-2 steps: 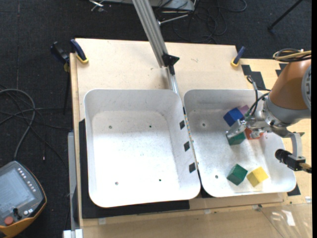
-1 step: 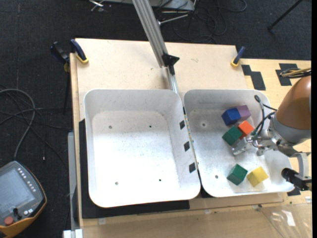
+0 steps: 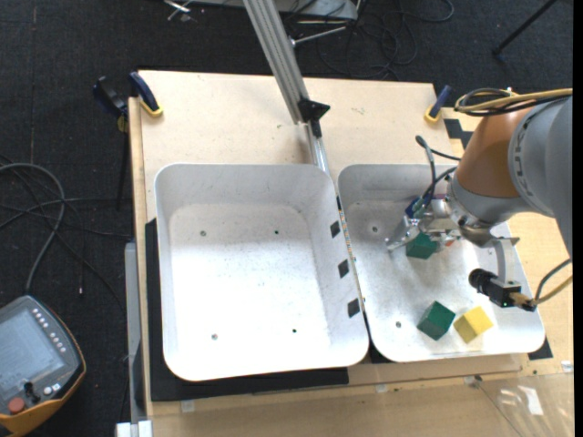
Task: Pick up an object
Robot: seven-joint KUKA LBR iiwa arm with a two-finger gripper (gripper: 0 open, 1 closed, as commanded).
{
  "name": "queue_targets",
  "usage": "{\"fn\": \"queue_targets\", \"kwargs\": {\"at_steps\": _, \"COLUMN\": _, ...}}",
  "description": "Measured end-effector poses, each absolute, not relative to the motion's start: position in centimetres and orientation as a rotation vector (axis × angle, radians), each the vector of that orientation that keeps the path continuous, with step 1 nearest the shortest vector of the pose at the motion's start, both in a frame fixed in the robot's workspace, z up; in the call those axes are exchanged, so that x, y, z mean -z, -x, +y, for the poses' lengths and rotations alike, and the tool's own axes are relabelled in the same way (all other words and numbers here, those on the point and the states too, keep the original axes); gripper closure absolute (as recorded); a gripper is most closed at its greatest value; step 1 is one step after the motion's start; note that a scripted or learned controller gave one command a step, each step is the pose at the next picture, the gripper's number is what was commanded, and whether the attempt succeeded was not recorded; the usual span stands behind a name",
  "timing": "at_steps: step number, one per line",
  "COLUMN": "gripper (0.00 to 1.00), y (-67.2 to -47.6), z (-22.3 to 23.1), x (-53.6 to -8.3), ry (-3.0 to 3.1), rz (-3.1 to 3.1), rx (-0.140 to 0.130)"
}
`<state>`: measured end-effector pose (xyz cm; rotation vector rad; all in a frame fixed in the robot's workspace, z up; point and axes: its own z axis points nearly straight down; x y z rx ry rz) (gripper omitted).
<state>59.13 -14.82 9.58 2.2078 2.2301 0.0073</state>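
Jaws closed on green block [image 3: 421,247], right bin [image 3: 383,185] holding green cube [image 3: 436,320], yellow cube [image 3: 474,324]

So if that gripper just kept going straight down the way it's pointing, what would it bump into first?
Most likely the dark green block right at the gripper, in the right bin. Depth is hard to judge from this slanted view, so it may already be touching it; below that lies the bin floor.

- Even overhead light, bright on the white bins [image 3: 246,271] (no harsh glare).
- Soft shadows under the arm [image 3: 510,167].
- Slightly grainy, dark floor [image 3: 55,80] murky.
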Motion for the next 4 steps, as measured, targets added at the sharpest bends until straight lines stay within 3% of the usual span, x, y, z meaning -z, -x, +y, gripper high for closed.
{"fn": "queue_targets", "kwargs": {"at_steps": 1, "gripper": 1.00, "y": -58.8, "z": -15.3, "x": -10.5, "ry": -2.217, "rz": 2.223, "rx": -0.002}}
{"fn": "queue_targets", "kwargs": {"at_steps": 2, "gripper": 1.00, "y": -62.2, "z": -8.8, "x": -20.1, "ry": -2.207, "rz": 2.227, "rx": -0.011}}
{"fn": "queue_targets", "kwargs": {"at_steps": 3, "gripper": 1.00, "y": -59.5, "z": -1.5, "x": -19.5, "ry": -2.214, "rz": 2.235, "rx": -0.001}}
{"fn": "queue_targets", "kwargs": {"at_steps": 4, "gripper": 1.00, "y": -61.5, "z": 5.8, "x": -21.6, "ry": -2.209, "rz": 2.233, "rx": -0.007}}
